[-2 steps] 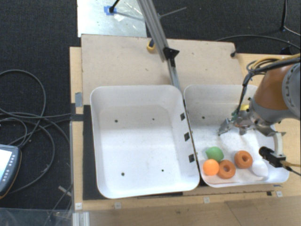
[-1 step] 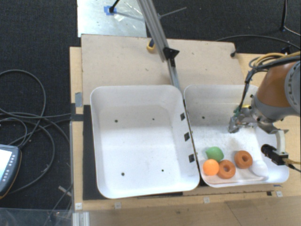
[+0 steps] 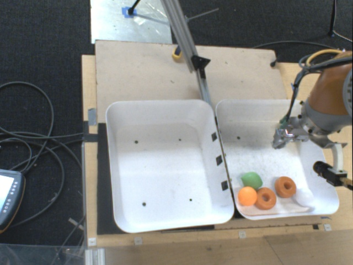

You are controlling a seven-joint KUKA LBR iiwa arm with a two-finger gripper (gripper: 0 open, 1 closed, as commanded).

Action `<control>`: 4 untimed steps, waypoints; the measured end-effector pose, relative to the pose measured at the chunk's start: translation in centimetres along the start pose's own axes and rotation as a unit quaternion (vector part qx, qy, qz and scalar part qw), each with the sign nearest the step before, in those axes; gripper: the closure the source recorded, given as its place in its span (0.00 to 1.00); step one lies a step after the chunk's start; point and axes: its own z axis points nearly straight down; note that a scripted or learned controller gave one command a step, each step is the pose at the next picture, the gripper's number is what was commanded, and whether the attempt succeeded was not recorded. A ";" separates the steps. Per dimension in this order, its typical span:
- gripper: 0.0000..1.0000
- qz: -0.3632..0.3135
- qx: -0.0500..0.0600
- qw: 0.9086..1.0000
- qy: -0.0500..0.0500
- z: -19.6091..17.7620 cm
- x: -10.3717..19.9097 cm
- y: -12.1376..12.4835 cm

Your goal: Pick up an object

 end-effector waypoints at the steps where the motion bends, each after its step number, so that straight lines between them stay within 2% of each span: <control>1: 1.00 0.000 -0.001 1.000 -0.001 -6.4 -0.3 -0.1; 2: 1.00 -0.001 -0.001 1.000 -0.001 -11.8 -0.4 0.2; 3: 1.00 -0.002 0.002 1.000 0.001 -10.5 4.7 0.9; 4: 1.00 -0.002 0.002 1.000 0.001 -11.0 9.3 1.4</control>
